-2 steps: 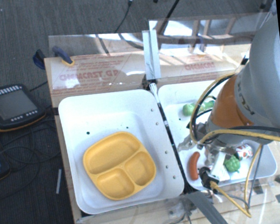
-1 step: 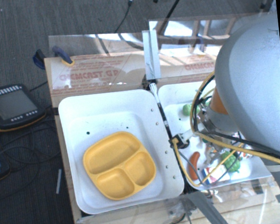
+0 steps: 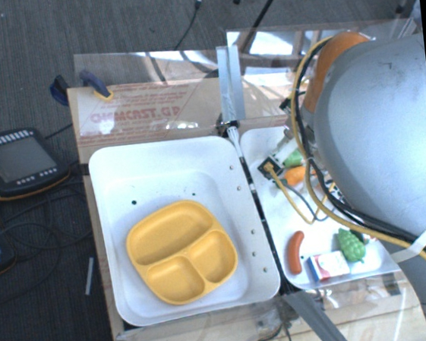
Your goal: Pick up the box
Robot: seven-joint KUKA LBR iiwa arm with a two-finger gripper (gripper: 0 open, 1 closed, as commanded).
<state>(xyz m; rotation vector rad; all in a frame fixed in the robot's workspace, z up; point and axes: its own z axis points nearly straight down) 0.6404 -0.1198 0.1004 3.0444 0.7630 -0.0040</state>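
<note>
The box, small and white with red and blue print, lies flat near the front edge of the right bin. My gripper hangs over the far half of that bin, well behind the box and apart from it. An orange piece and a green piece sit right at the gripper. The bulky grey arm hides much of the right bin.
A red sausage lies just left of the box, and a bumpy green toy touches its right side. In the left bin rests a yellow divided plate. A raised rim separates the two bins.
</note>
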